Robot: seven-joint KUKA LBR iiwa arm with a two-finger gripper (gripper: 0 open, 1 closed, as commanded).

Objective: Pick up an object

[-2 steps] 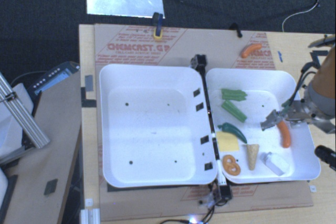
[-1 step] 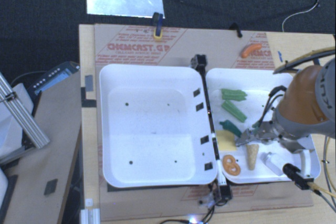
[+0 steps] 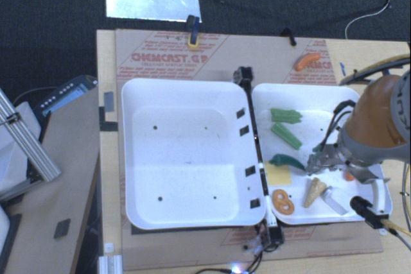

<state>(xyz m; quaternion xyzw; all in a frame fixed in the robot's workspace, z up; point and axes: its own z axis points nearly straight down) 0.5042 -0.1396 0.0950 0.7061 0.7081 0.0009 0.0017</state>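
While the arm reaches into the right bin (image 3: 347, 94), the jaws (image 3: 316, 162) hang low over the bin floor, just right of the dark green piece (image 3: 287, 162) and above the tan cone (image 3: 314, 192); whether they stand apart or together cannot be told. Nothing shows between them, so no object counts as held. Crowding is the likely risk: the yellow square (image 3: 278, 174), cone and pretzel (image 3: 282, 201) lie near, so a descent could nudge one aside or pinch two together.

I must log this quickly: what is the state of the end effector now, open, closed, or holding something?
End effector: cannot be told; it sits low in the right bin, beside the dark green object.
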